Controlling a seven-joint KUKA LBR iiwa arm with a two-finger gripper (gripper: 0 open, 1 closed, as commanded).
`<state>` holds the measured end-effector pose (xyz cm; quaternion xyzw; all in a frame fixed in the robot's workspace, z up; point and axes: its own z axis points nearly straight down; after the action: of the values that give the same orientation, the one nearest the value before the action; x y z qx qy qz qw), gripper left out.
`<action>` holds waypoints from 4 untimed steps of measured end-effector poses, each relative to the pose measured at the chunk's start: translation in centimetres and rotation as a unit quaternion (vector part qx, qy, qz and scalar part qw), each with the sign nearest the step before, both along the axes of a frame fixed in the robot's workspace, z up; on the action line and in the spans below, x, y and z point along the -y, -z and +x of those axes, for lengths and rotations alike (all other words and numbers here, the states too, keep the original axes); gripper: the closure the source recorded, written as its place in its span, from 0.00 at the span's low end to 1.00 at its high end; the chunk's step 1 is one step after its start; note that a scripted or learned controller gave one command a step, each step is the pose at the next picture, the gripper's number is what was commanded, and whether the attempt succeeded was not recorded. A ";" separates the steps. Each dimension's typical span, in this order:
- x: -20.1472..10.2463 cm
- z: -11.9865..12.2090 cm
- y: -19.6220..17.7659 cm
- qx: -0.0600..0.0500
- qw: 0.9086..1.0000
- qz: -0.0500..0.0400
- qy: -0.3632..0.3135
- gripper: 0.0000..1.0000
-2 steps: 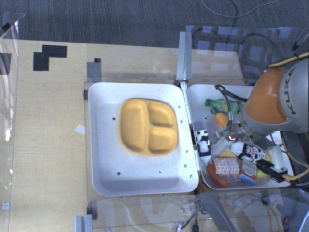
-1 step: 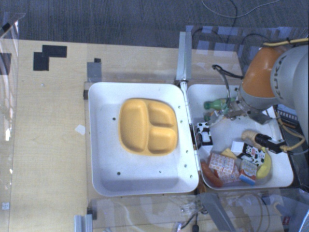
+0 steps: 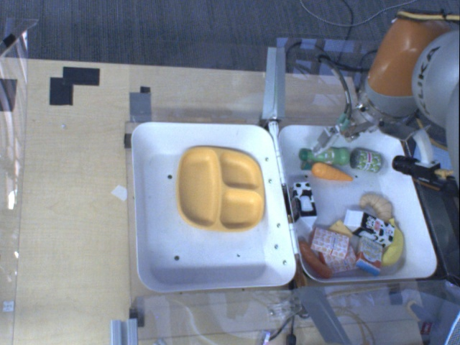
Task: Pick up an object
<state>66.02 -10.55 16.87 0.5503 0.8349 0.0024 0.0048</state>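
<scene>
My gripper [image 3: 338, 135] hangs over the far left part of the right bin [image 3: 425, 259], just above the neck end of a green bottle [image 3: 346, 157] that lies on its side. An orange carrot [image 3: 332, 172] lies right below the bottle. Nothing shows between the gripper's tips. Lower in this bin are a small black-and-white box [image 3: 305, 197], a tan pastry [image 3: 378, 205], a cow-patterned carton [image 3: 375, 226], a banana [image 3: 396, 249], a pink patterned box [image 3: 331, 244] and a red sausage [image 3: 313, 259].
The left bin [image 3: 152, 264] holds a yellow divided plate [image 3: 219, 187]. A metal rail [image 3: 272, 85] runs between the bins at the back. The arm's orange band [image 3: 395, 56] and grey wrist [image 3: 438, 70] stand over the right bin's far right corner.
</scene>
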 end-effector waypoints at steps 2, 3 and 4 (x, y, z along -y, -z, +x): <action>-4.3 -1.1 -1.8 -0.002 0.998 0.000 -0.065 0.00; -0.4 -4.4 4.8 0.008 0.997 -0.003 -0.077 0.00; 0.9 -1.7 7.3 -0.001 0.999 0.000 -0.048 0.00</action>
<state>64.37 -11.43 9.61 0.5100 0.8602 0.0018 0.0042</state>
